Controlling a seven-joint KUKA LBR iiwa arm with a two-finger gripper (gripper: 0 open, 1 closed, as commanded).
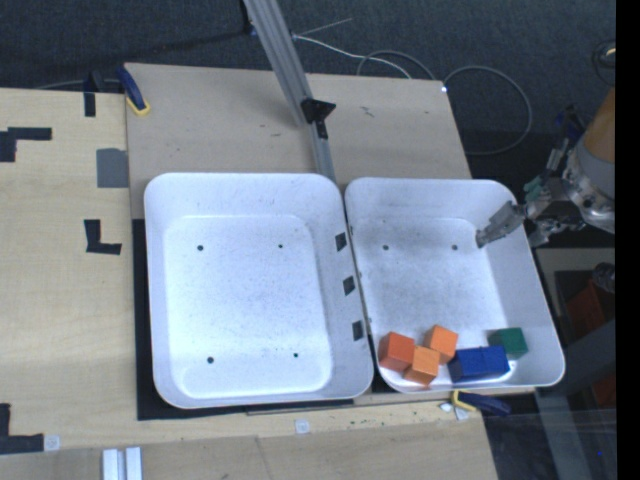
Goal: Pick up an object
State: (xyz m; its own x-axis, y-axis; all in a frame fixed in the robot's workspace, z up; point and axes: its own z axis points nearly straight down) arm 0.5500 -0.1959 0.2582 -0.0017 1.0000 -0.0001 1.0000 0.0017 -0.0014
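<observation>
Several small blocks lie in the near corner of the right bin (430, 193): three orange blocks (398, 349), (441, 341), (424, 364), a blue block (479, 363) and a green block (512, 342). My gripper (516, 228) hangs over the right bin's far right rim, well behind the blocks and apart from them. It is open, and nothing is between its fingers (496, 226).
The left bin (240, 193) lies beside the right one, their rims touching at the middle. A slanted metal pole (285, 53) rises behind the bins. Cables (400, 63) lie on the dark floor beyond the bench.
</observation>
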